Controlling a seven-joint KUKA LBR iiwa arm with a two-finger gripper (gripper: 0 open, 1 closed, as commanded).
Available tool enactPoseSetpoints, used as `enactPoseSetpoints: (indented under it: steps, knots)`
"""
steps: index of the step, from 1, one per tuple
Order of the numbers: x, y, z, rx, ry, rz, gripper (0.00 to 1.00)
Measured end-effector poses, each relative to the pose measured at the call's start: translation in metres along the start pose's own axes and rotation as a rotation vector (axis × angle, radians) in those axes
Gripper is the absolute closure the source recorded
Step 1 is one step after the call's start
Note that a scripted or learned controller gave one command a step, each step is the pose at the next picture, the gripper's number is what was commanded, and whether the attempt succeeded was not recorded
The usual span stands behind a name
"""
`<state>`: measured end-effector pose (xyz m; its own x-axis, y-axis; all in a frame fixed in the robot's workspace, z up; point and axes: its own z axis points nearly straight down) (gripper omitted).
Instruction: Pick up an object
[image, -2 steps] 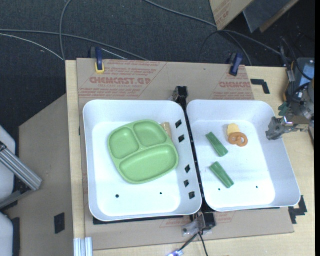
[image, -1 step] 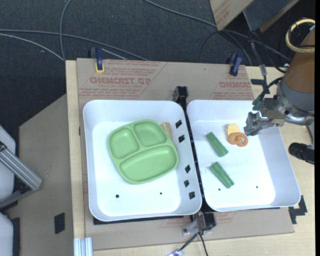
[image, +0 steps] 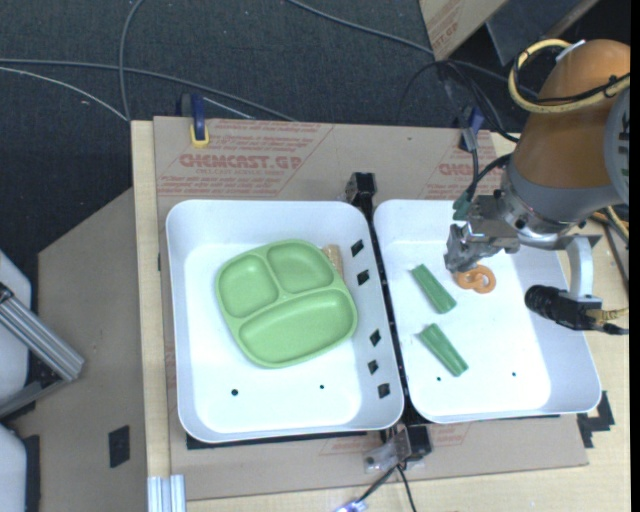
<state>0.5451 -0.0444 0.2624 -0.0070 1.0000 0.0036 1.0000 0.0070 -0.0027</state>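
Camera view: small orange ring (image: 479, 281)

Arm (image: 575, 110): large rounded orange band above a grey wrist collar. A yellow cable loops over the top; dark cables run alongside. Tool (image: 466, 255): small, grey metal.

A single fixed camera looks down from above the table (image: 250, 150) at a slant, far enough back to take in both white bins whole, plus dark floor and cables beyond the table's far edge. The arm (image: 570, 120) enters from the frame's right, so the hand (image: 465, 262) sits right of centre, above the right bin (image: 560, 380). The left bin (image: 200, 380) lies across the divider from the hand, toward the frame's left.
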Motion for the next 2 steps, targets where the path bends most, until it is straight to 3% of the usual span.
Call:
enactPoseSetpoints:
  steps: [2]
  knots:
    - [0.106, 0.043, 0.003, -0.004, -0.001, 0.001, 1.00]
